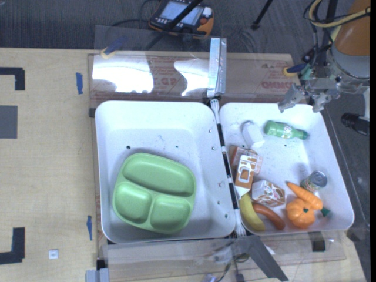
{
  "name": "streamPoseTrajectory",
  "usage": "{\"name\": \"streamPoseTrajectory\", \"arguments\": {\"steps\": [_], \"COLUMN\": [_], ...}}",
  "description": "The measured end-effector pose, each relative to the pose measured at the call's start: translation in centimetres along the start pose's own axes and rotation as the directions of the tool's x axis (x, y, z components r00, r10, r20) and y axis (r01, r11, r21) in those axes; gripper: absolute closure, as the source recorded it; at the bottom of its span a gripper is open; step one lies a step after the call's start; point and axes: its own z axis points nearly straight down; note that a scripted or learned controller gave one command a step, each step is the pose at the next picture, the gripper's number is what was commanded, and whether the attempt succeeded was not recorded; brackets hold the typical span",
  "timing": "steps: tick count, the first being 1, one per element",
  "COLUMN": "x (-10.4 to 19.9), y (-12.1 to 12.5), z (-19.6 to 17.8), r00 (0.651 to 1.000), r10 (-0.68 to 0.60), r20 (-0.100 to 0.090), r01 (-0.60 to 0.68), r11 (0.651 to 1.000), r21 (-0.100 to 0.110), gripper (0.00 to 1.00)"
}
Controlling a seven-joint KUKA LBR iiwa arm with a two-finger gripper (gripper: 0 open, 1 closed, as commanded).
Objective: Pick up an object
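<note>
gripper [303,98] sits high over the far right corner of the right bin [338,157], fingers spread a little with nothing between them, so the pick has not started. best bet looks like the green bottle [285,130]: nearest the gripper, lying on its side on bare floor, nothing touching it. come straight down, turn the wrist so the fingers close across the short width, keep off the far wall. other items are crowded toward the near side, harder to get clean: snack packets touching, banana and sausage pressed together, carrot resting on the orange pumpkin. counts, right bin: one green bottle, one white bottle [251,133], two snack packets [247,167], one banana [250,212], one sausage [271,215], one carrot [303,194], one orange pumpkin [302,214], one small can [317,180]. left bin [111,128]: one green divided tray [154,191], three compartments. two bins total.
</note>
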Motion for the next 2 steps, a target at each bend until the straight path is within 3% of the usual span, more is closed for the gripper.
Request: {"name": "streamPoseTrajectory", "arguments": {"steps": [1,2], "x": [-1.9,-1.8], "y": [1.8,1.9], "z": [14.5,13.4], "r00": [0.992,0.992], "r10": [0.129,0.126], "r20": [0.001,0.003], "r01": [-0.129,-0.126], "r11": [0.992,0.992], "r21": [-0.003,-0.006], "gripper": [0.0,1.0]}}
